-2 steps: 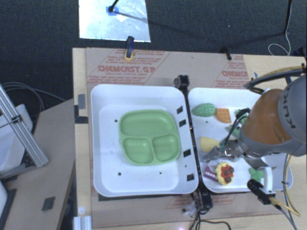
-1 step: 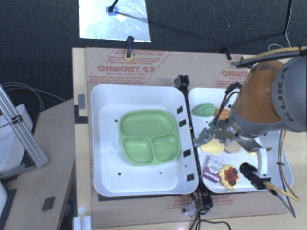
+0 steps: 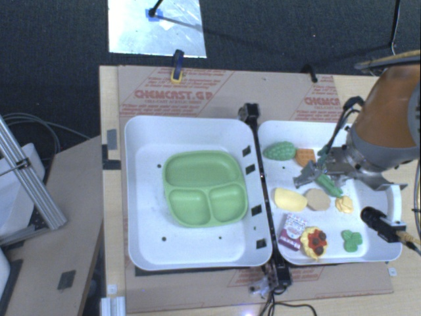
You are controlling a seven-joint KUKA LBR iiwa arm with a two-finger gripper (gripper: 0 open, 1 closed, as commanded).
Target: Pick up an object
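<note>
The gripper [image 3: 314, 174] hangs low over the right bin [image 3: 375, 254], beside a green toy vegetable [image 3: 329, 184]. Whether its fingers are spread or pinched cannot be told.

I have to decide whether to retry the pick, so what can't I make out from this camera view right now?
- Whether the hand grips anything: its tip is small and dark, overlapping a green toy in the right bin.
- The rest of that green toy: the hand covers part of it.
- The arm: cut off by the right edge.
- The print on the small packet: too small to read.
</note>
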